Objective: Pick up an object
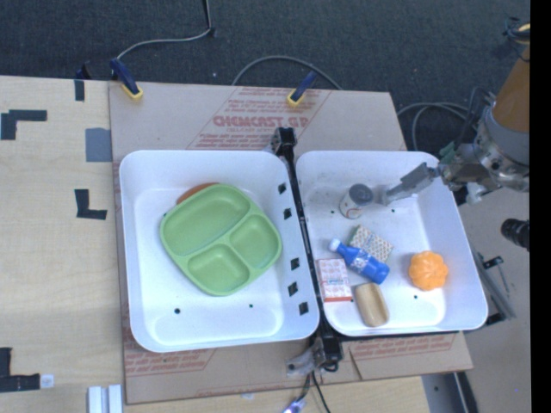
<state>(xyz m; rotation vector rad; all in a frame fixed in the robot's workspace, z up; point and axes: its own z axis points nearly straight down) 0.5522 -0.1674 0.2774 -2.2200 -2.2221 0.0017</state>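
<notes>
My gripper reaches in from the right over the back of the right bin, its tip just right of a small grey round can. Nothing shows in its grasp. Closer to the front lie a blue bottle, a checkered packet, a red and white packet, a tan oblong piece and an orange ball-like object.
The left bin holds a green divided plate with a brown-orange thing peeking out behind it. A black divider with clips runs between the bins. Cables lie behind the bench.
</notes>
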